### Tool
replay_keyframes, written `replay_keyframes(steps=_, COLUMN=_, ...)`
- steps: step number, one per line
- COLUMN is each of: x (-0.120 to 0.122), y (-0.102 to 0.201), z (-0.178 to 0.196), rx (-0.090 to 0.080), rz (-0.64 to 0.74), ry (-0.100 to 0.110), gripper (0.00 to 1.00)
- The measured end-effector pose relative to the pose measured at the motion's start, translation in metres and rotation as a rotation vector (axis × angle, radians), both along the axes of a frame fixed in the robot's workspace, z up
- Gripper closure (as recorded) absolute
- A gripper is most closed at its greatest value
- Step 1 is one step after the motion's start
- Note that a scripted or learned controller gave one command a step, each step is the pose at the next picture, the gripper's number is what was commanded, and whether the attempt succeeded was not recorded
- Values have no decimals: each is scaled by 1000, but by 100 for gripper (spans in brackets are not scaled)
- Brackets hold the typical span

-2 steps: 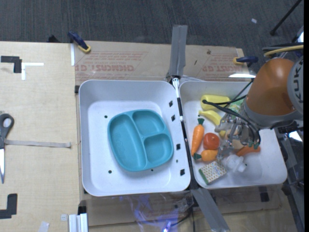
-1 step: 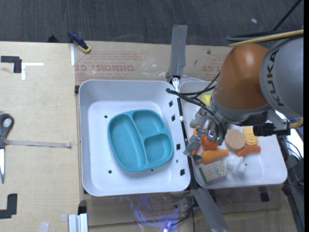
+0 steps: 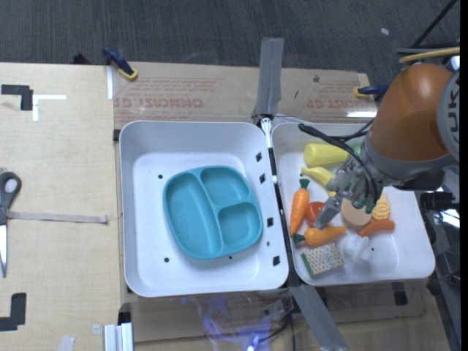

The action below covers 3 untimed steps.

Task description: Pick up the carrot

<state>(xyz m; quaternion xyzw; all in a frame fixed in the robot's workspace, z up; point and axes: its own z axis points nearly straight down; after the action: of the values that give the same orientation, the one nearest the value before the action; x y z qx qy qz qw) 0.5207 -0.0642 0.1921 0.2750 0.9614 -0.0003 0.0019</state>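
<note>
An orange carrot (image 3: 299, 208) with a green top lies lengthwise near the left wall of the right bin (image 3: 409, 265). A second orange carrot-like piece (image 3: 326, 234) lies across the bin just below it, and a third orange piece (image 3: 377, 227) sits further right. My gripper (image 3: 335, 206) hangs low over the middle of the right bin, just right of the first carrot and above the second. A red piece (image 3: 315, 211) sits right beside its tip. Nothing is visibly held in the gripper.
The right bin also holds two yellow pieces (image 3: 325, 153) (image 3: 318, 174), a beige round piece (image 3: 356, 217), a corn-like piece (image 3: 381, 209), a speckled cracker (image 3: 322, 258) and a white lump (image 3: 358, 247). The left bin (image 3: 139, 218) holds a blue divided plate (image 3: 212, 212).
</note>
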Motion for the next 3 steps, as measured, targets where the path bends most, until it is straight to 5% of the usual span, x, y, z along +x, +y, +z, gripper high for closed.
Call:
replay_keyframes(steps=1, x=20, y=42, z=-1, rx=0, rz=-123, ry=2, gripper=0)
replay_keyframes(steps=2, x=20, y=42, z=-1, rx=0, rz=-124, ry=2, gripper=0)
replay_keyframes(steps=3, x=36, y=-39, z=-73, rx=0, rz=-200, ry=3, gripper=0)
